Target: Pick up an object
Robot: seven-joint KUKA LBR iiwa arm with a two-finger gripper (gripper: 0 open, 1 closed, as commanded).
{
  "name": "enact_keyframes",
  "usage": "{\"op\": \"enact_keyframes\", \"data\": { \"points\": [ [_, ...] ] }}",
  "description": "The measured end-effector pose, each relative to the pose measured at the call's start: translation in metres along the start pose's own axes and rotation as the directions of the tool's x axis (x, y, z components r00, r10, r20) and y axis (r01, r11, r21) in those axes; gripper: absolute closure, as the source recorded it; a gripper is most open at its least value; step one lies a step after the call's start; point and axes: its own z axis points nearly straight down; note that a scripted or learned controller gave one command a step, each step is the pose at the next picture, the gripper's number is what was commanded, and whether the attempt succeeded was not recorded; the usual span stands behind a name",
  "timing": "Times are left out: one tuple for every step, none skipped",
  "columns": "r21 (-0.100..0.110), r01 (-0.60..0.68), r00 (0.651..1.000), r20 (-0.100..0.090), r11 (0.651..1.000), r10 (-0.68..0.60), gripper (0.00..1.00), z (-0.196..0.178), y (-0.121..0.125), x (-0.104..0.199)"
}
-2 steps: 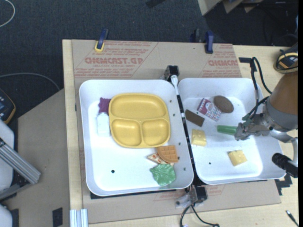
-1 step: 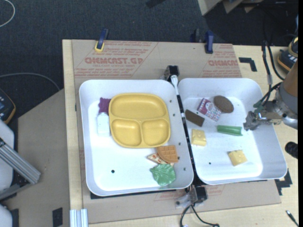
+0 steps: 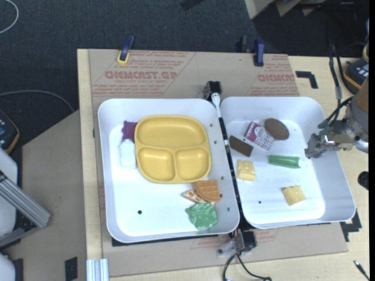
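A green stick-shaped piece (image 3: pixel 284 161) lies flat in the right bin (image 3: pixel 337 183), nearest of the loose items to the claw (image 3: pixel 312 147), which hangs over that bin's right side with nothing seen between its parts; whether it is open or closed cannot be told from this angle. Toward the bin's far edge sit a brown oval piece (image 3: pixel 276 129) and a small pink-and-white packet (image 3: pixel 258 134), touching or nearly so, with a dark brown block (image 3: pixel 240 146) just beside them near the shared divide. A pale yellow cube (image 3: pixel 246 170) rests close to the divide, and a second yellow wedge (image 3: pixel 293 195) lies toward the near edge, with bare white floor between it and the green stick and along the bin's right wall. In the left bin (image 3: pixel 111 174), a yellow divided tray (image 3: pixel 173 148) takes up the middle; a purple piece (image 3: pixel 129 129) and a white bottle-like item (image 3: pixel 127 154) press against its left side. By the near edge lie a waffle-like brown piece (image 3: pixel 207 190) and a green leafy piece (image 3: pixel 203 215). Both bins sit on the brown worktop (image 3: pixel 176 72), whose far edge carries a yellow clamp (image 3: pixel 124 52) and a blue clamp (image 3: pixel 258 50).
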Motion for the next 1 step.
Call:
{"op": "enact_keyframes", "data": {
  "points": [
    [0.007,0.005,1.000,-0.006,1.000,-0.005,1.00,0.0095,0.0092,0.0518]
  ]
}}
